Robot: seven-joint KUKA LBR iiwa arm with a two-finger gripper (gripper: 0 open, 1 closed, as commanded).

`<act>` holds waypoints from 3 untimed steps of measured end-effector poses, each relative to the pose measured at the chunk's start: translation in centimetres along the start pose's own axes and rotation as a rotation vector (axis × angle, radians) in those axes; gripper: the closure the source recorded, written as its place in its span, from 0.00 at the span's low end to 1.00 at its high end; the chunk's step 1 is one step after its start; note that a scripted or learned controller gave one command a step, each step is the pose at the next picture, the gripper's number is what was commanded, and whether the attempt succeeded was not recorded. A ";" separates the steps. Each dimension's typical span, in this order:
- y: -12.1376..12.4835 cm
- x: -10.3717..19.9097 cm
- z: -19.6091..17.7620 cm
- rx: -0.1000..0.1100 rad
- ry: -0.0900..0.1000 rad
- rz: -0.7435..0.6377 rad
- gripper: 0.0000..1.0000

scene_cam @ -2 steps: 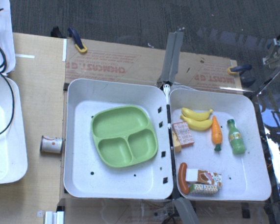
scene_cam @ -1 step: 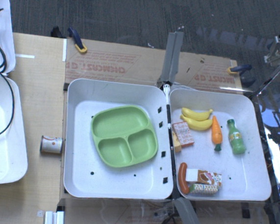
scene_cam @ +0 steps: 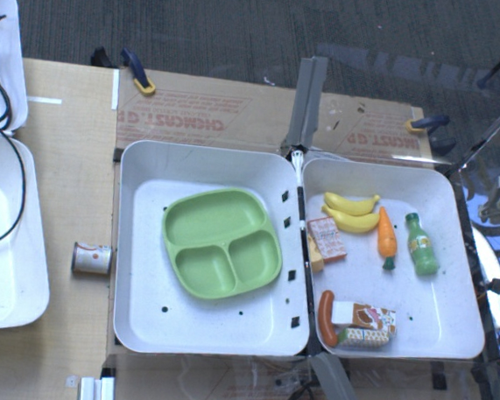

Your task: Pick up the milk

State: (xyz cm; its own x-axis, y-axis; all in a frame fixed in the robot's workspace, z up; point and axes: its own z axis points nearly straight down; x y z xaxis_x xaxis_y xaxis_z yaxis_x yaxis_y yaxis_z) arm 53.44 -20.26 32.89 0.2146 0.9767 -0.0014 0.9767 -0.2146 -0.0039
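White-and-brown milk carton [scene_cam: 363, 324] lying flat near the right bin's [scene_cam: 461, 259] front wall, long axis left-right, red sausage [scene_cam: 325, 318] against its left end; reddish box [scene_cam: 326, 241], bananas [scene_cam: 352, 212], carrot [scene_cam: 387, 237] and green bottle [scene_cam: 420, 246] lie beyond.

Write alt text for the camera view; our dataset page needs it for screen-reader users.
Two shallow white bins sit side by side on a bench: the left bin holds a green divided plate, the right bin holds bananas, a carrot, a green bottle, a sausage and two cartons, one by the bananas, one beside the sausage.
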 end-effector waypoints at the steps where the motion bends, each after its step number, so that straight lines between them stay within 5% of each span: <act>1: 5.3 6.3 -6.6 -0.003 0.000 -0.105 1.00; 3: 5.5 6.4 -8.2 0.000 -0.005 -0.111 1.00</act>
State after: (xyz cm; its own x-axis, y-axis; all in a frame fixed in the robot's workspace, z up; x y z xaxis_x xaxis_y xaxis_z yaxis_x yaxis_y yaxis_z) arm 60.19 -15.23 41.05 0.1050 0.9945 -0.0059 0.9945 -0.1051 -0.0041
